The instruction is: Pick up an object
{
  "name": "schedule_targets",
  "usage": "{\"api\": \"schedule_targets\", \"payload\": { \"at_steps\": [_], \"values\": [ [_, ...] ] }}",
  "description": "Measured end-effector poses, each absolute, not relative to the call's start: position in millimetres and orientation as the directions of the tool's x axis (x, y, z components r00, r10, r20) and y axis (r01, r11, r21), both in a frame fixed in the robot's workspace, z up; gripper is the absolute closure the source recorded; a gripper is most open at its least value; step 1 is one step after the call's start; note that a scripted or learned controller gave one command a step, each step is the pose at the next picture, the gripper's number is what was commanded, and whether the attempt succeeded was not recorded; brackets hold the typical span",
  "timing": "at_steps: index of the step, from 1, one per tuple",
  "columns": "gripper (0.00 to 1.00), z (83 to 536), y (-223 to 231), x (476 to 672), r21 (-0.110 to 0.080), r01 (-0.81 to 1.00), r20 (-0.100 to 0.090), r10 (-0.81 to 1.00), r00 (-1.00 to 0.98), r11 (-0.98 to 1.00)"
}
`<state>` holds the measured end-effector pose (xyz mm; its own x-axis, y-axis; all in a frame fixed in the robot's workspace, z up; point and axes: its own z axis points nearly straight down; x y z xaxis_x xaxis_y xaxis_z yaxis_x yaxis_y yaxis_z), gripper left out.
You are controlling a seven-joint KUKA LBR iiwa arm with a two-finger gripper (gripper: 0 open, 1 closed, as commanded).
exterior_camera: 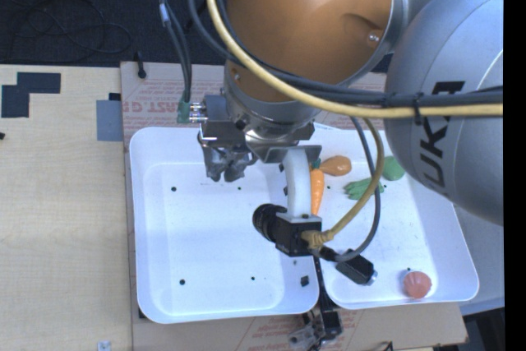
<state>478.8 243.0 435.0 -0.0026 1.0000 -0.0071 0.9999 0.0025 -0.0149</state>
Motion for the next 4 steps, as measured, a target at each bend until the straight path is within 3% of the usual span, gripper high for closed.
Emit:
{"api": "schedule_targets", "payload": {
  "at_steps": [1,2,3,4],
  "values": [
    [1.00,333.9,213.7,508.5,-0.015,1.000,-0.008,1.000,0.003,-0.003],
    [1.00,317.1,192.8,577.2,-0.003,1.000,-0.003,1.000,0.003,-0.003],
    [1.00,433.8,210.3,573.2,0.009,1.000,0.004,1.000,-0.003,0.003],
    [1.00,434.1,245.7,548.0,-0.004,1.000,0.000,1.000,-0.005,0.005]
  ]
}}
